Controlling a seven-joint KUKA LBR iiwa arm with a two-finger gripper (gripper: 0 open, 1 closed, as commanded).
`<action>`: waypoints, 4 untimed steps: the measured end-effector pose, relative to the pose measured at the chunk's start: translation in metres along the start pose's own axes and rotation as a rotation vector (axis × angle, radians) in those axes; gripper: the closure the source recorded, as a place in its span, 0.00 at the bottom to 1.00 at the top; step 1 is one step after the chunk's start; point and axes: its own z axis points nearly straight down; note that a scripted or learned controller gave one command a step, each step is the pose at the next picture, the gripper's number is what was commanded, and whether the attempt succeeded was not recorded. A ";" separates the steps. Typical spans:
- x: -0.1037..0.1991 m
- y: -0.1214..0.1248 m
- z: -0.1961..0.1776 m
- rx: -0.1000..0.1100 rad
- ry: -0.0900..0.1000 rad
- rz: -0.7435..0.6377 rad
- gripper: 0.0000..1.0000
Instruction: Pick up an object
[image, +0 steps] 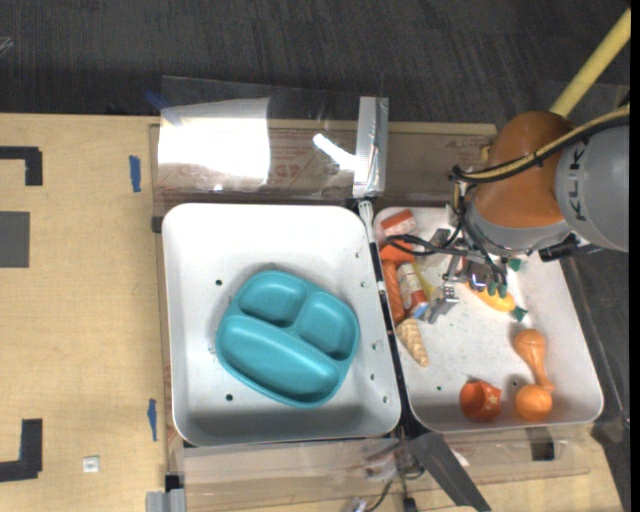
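Several small toy foods lie in the right bin (575, 340), and any of them serves your task: a yellow piece (494, 297) sits just under the gripper (468, 272), an orange carrot-like stick (393, 290) and a pale corn-like cob (414, 342) lie along the bin's left wall, and a red tomato-like piece (481, 398), a round orange fruit (534, 401) and an orange pear-shaped toy (530, 347) cluster near the front. You cannot tell from this slanted look whether the claw is open, closed or holding anything, because the wrist and its cables cover the tips; treat the pick as unconfirmed. The likely failure, as you should judge it, is a pinch that lands between pieces in the crowded upper left of that bin, where a red-and-white packet (398, 222) and other bits lie close together, so the tips could nudge things aside or catch two at once. Rounded toys may also roll out of a closing pinch. The bin wall beside the carrot leaves little room to come down there. Over in the left bin (200, 250) a teal divided plate (288, 336) rests well apart from all this and does not obstruct you.
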 end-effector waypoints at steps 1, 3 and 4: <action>0.048 -0.029 -0.001 0.001 0.001 -0.138 0.00; -0.003 -0.007 0.000 -0.001 0.003 -0.204 0.00; 0.078 -0.038 -0.003 0.001 0.008 -0.217 0.00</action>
